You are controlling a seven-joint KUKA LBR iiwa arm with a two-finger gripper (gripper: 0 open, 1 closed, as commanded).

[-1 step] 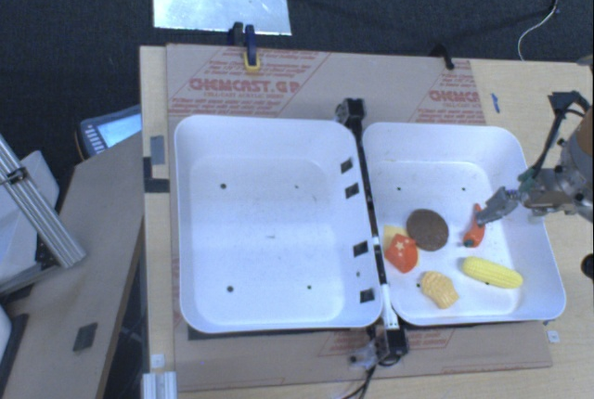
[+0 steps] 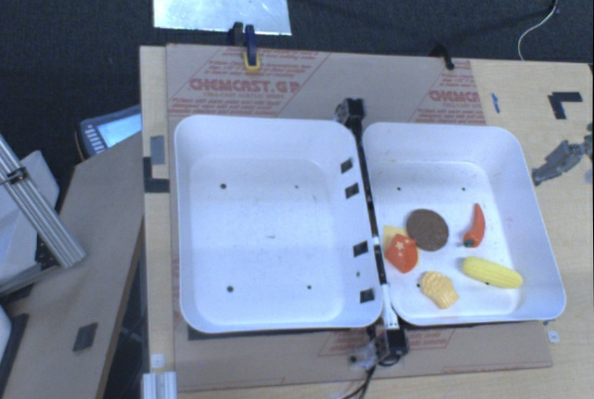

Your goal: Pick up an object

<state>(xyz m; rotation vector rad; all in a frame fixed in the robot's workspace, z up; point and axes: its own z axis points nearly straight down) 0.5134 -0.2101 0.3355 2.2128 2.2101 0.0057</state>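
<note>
Hand (image 2: 560, 160) sitting at right edge, grip unreadable | worktop (image 2: 520, 86) sheet reading "CHEMCAST", possibly "GP" | brown disc (image 2: 428, 229) lying in right bin (image 2: 506, 147).

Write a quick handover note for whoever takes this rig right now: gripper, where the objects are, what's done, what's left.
Gripper: at the view's right edge, outside the right bin, carrying nothing.
Objects, all in the right bin's near half: brown disc, red pepper, corn cob, orange-red piece, small yellow piece.
Done: nothing picked.
Left: reach in, grasp one object, lift.
</note>
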